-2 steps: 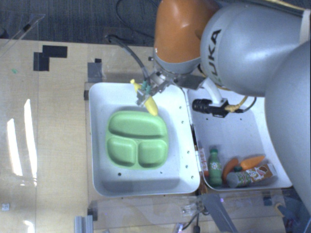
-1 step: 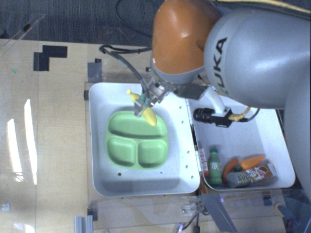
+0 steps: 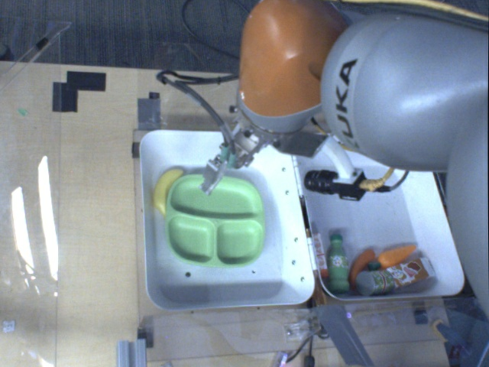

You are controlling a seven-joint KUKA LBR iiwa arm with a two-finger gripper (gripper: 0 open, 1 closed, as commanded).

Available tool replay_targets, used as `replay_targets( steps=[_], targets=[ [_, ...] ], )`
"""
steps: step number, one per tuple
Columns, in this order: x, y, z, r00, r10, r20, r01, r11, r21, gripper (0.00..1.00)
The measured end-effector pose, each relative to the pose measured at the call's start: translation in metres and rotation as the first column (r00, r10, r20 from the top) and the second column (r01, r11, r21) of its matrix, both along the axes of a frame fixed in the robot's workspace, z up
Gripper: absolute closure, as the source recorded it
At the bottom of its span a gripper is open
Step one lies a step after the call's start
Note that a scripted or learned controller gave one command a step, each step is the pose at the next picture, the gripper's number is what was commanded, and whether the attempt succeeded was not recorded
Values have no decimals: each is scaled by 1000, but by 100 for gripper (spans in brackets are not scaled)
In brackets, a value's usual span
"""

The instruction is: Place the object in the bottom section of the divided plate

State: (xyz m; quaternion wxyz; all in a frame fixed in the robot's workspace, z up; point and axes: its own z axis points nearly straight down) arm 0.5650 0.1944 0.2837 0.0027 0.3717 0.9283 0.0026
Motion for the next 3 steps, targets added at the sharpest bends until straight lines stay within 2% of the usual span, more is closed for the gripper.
replay_targets(
  steps=[1, 2, 3],
  targets=[
    [1, 0, 11, 1000, -1, 7, 1, 1000, 3, 100],
    [-25, 25, 22, 992, 125, 1, -125, 992, -1, 100],
    [-78, 41, 50, 980, 198, 2, -198, 980, 0, 100]
  ],
)
